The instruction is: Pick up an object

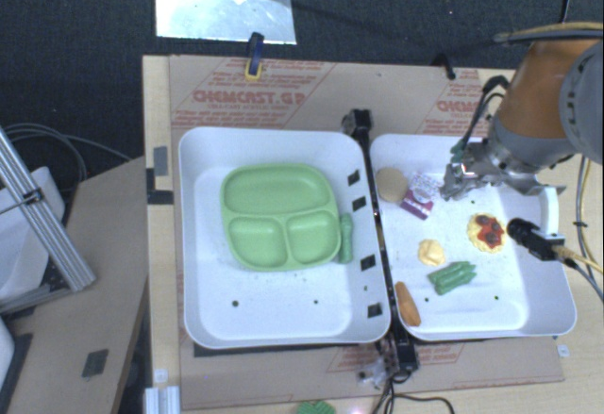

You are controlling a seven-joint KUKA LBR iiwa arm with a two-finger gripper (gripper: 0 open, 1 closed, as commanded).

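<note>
Arm (566,110): grey w/ orange band above wrist, black cable alongside, metallic tool (461,174).

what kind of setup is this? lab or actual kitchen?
Most likely a robotics lab bench, not a kitchen. Two white bins sit on a cardboard-covered bench, the food items look like toys, a green divided tray lies in the left bin, and loose cables trail nearby.

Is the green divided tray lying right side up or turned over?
Right side up. The green divided tray lies flat in the left bin, and its three hollow compartments face upward toward the camera.
</note>
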